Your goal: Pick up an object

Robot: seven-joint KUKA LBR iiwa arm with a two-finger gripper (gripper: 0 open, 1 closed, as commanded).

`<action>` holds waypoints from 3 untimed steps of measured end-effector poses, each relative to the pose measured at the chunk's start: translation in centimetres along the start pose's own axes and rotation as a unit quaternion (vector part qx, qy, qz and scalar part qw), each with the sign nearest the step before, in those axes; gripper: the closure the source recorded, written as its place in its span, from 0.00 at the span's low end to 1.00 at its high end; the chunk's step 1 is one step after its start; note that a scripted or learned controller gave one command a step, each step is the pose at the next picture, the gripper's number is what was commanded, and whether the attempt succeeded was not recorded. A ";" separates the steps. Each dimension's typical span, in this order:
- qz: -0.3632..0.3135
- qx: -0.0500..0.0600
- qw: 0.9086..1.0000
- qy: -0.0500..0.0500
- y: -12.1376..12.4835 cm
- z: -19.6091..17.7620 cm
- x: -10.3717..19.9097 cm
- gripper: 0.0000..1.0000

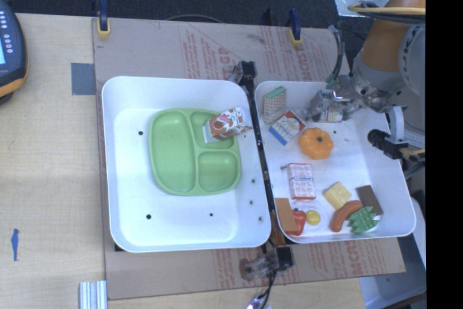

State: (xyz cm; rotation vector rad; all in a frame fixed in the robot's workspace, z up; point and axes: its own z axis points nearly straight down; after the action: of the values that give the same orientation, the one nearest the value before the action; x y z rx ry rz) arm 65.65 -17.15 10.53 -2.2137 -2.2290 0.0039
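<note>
The arm [396, 40] is grey, with a rounded orange band above its wrist. Nearer the right-hand white bin [394, 224], the wrist narrows into a cluttered metal head of silver and dark parts, with a thin dark cable looping above it.

I've got the claw [329, 106] over the right bin's [387, 177] far edge; a pumpkin [316, 143] sits just nearside of it, small cartons [283, 128] to its left, the divided tray [194, 152] in the left bin [130, 184] well left.
</note>
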 end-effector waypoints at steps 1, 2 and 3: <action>0.002 0.003 1.000 0.001 -6.2 1.4 2.2 0.00; 0.001 -0.002 1.000 0.000 -1.6 1.3 -1.0 0.00; 0.000 -0.001 1.000 0.001 0.1 -0.3 1.2 0.00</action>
State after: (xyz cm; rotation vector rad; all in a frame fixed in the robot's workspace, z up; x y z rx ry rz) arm 65.76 -15.92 10.78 -2.2152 -2.2289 -0.0001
